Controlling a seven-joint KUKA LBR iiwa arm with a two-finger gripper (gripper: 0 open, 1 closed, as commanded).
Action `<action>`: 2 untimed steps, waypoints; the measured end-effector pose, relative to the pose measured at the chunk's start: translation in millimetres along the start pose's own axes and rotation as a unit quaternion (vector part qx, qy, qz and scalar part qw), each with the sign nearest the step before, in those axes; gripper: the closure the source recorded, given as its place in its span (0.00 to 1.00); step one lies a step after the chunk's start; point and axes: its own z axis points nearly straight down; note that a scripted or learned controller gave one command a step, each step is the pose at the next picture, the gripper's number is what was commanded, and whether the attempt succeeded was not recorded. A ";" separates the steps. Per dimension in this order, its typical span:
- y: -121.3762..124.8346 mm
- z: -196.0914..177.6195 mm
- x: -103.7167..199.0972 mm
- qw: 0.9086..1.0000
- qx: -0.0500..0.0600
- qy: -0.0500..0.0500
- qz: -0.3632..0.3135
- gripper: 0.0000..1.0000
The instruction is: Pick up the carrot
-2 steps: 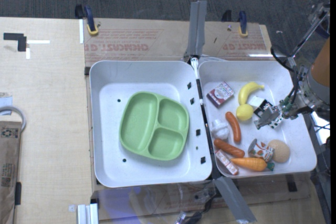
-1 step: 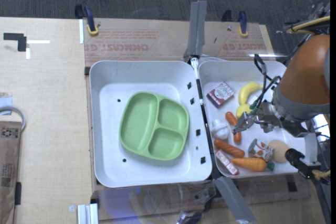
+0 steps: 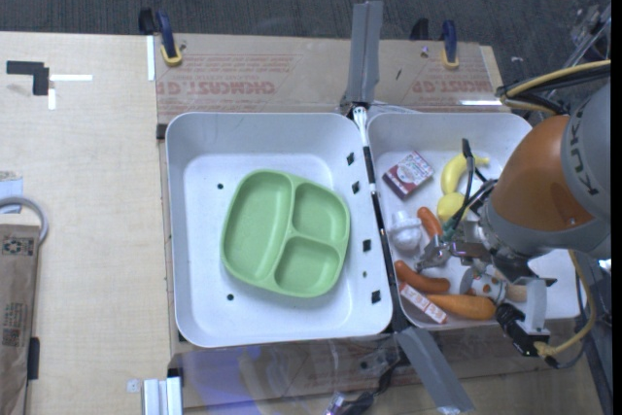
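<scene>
Cardboard sheet [image 3: 321,73] behind bins: red print, upside down, twice, reads approx. "CHEMCO2T GE" — partly legible. Brown paper bag [image 3: 17,296] at left edge: recycling symbol. Arm [image 3: 583,151]: part of orange "KU" lettering; small packets' print too small to read.

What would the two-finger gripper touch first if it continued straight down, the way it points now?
Probably the small orange carrot lying in the right white bin: the gripper hangs close to its lower end. Depth is unclear from above, so a crumpled clear wrapper beside it could be met first.
</scene>
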 end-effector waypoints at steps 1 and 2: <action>0.7 -8.4 -0.8 1.000 0.000 0.000 0.002 1.00; 8.7 -107.6 15.7 0.990 -0.001 -0.001 0.142 1.00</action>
